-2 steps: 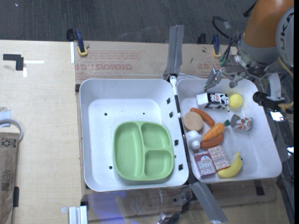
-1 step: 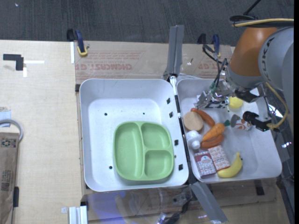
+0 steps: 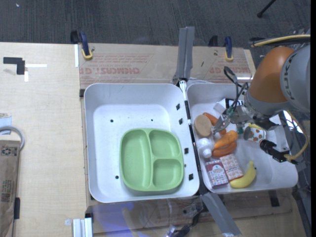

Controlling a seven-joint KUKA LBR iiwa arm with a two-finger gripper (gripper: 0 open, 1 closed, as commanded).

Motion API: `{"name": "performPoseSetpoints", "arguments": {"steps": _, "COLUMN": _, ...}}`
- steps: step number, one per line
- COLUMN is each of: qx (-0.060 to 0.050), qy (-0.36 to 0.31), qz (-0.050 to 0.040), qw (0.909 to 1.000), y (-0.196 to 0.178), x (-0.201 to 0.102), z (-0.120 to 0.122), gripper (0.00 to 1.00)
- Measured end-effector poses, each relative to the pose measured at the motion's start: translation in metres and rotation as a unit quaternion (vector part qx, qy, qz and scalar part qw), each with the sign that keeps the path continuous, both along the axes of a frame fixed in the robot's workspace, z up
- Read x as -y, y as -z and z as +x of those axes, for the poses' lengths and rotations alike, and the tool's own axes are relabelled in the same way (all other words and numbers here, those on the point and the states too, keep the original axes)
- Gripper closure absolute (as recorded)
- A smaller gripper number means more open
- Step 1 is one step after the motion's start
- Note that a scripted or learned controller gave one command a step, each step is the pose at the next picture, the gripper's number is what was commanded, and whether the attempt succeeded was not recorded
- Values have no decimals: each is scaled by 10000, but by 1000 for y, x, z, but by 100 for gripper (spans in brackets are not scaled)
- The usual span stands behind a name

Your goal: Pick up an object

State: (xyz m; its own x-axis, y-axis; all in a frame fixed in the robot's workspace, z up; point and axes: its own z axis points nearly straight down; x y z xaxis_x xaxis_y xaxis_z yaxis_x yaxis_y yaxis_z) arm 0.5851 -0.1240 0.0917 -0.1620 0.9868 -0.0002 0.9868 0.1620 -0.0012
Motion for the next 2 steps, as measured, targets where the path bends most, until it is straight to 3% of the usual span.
{"name": "performPoseSetpoints", "arguments": {"steps": 1, "qx": 2, "qy": 21, "qz": 0, "qw": 10000, "y": -9, "x": 1, "z": 0, "gripper": 100}}
{"name": "performPoseSetpoints", "arguments": {"steps": 2, "qx": 3, "qy": 529, "qz": -8, "qw": 9986, "y": -133, "x": -39, "z": 12, "gripper": 100}}
